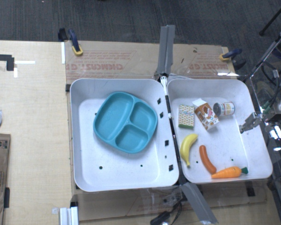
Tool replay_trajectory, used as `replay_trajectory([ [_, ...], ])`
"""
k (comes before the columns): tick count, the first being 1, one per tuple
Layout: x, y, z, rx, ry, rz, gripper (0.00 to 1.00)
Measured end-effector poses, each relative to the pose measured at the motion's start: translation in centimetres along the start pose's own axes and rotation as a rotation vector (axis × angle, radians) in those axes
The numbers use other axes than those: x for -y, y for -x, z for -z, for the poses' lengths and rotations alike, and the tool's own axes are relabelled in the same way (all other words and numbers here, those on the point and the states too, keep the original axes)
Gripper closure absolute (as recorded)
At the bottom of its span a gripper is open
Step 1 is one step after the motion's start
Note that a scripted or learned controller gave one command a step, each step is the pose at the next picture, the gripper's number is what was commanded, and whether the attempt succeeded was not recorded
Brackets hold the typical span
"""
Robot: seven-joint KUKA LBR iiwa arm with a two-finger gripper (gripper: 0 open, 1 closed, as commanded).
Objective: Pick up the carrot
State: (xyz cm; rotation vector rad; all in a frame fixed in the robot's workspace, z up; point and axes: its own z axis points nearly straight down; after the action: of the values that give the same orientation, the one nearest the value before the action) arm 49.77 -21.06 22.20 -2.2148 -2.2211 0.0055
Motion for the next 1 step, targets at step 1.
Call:
replay_trajectory([
  [1, 2.0, 1.03, -9.89, -0.003, 0.0, 0.174, 0.0],
])
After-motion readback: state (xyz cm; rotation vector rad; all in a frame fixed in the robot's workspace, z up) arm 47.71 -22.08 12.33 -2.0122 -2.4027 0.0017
